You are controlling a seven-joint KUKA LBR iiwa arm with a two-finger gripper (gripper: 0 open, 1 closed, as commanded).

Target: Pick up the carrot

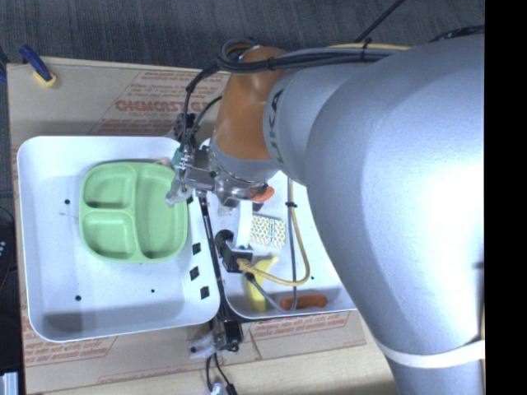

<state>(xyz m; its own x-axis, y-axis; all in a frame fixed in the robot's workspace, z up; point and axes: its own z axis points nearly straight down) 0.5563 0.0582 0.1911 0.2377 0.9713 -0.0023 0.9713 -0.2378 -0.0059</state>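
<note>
Since the carrot [304, 302] lies at the near edge of the right bin [247, 311], long axis running approx. parallel to that edge, and the tool [188, 179] sits well apart from it up over the divider btw. the two bins, the coming move prob. turns on travel toward the near edge and toward the bin's right side. It would also need a wrist turn so the grip closes across the carrot's width, not along it. Just left of the carrot is a yellow banana-like item [258, 286], close enough to get in the way of a sloppy descent. Farther back, mid-bin, a patterned packet [268, 230] lies flat. Beyond that the tool hangs at the right rim of the green divided plate [132, 212] in the left bin [33, 220]; can't tell if it's released or clenched, and nothing shows in its grip. A small orange bit [262, 193] peeks out under the wrist; what it is I can't tell.
</note>
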